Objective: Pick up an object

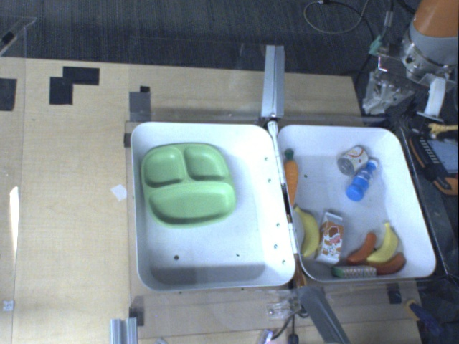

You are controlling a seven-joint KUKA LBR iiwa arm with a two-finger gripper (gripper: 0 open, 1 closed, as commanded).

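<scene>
My gripper (383,94) hangs at the top right, beyond the back rim of the right bin (412,192), and I see nothing in it. In that bin lie a silver can (352,160), a blue bottle (361,181) touching it, and a carrot (290,180) along the left wall. A banana (308,231) rests beside a small carton (330,239). A second banana (387,242) and a red sausage (361,248) sit at the front right corner. All of these are well in front of the gripper.
The left bin (150,264) holds a green divided plate (188,183). A metal post (273,77) stands behind the seam between the bins. Cables and dark gear (437,156) crowd the right side.
</scene>
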